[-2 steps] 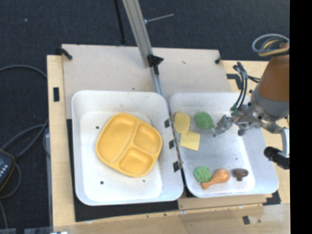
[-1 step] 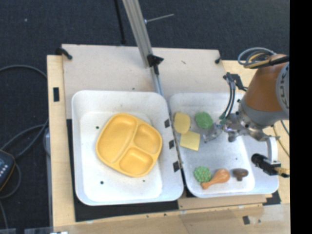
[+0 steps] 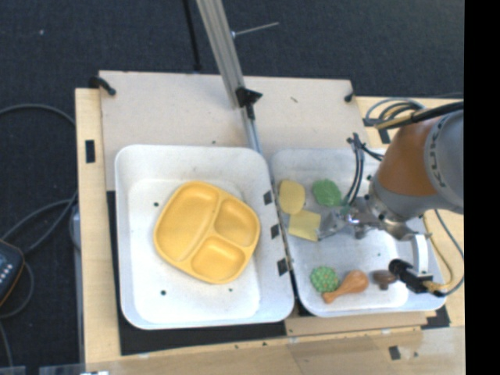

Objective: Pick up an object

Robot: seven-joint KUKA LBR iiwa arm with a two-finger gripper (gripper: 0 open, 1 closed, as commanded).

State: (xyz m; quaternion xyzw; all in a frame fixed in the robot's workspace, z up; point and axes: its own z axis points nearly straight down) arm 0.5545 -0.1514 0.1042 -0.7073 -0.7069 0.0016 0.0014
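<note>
Yellow block [image 3: 305, 226] beside claw [image 3: 334, 223] — claw state unclear — no readable writing.

The bench [image 3: 172, 112] is a pale board with two shallow white bins on it, left bin [image 3: 141, 303] and right bin [image 3: 312, 161], sitting side by side.

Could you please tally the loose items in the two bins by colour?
Yellow: 3 (divided tray, round piece, block)
Green: 2 (upper piece, lower piece)
Orange-brown: 1 (drumstick)
Dark brown: 1 (small piece)
Total: 7
</note>
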